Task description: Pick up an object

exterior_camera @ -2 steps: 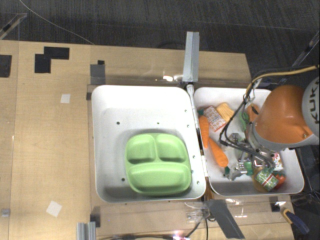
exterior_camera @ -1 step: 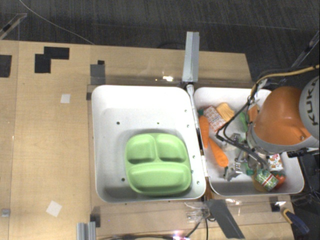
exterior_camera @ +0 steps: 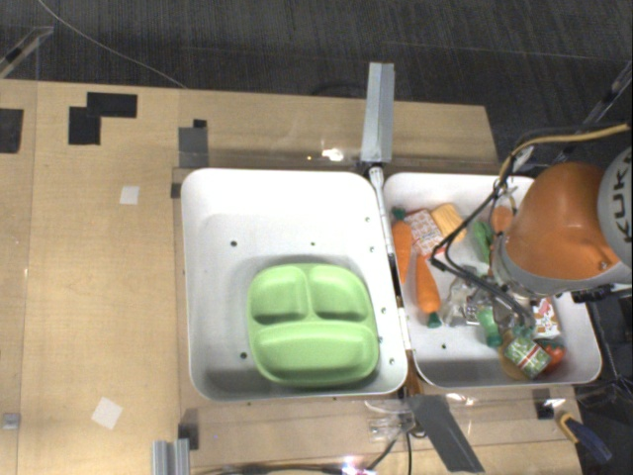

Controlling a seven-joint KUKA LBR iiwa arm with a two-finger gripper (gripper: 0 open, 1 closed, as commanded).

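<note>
Arm (exterior_camera: pixel 569 231) low over the cluttered right bin (exterior_camera: pixel 591 364).
Jaws hidden under the wrist, state unclear. A carrot (exterior_camera: pixel 425 287) lies at that bin's left; green tray (exterior_camera: pixel 312 323) sits in the left bin (exterior_camera: pixel 213 265).

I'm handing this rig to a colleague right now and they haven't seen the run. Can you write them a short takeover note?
Gripper: low over the clutter in the right bin; the wrist hides whether its fingers are open or shut, and nothing can be seen held.
Things: carrot lies lengthwise near the right bin's left wall; small packets and toy foods are piled under and around the arm, with a red and green piece at the near right corner. The green divided tray sits in the left bin.
Done: arm is down at the pile.
Left: confirm a grasp and lift an object out.
</note>
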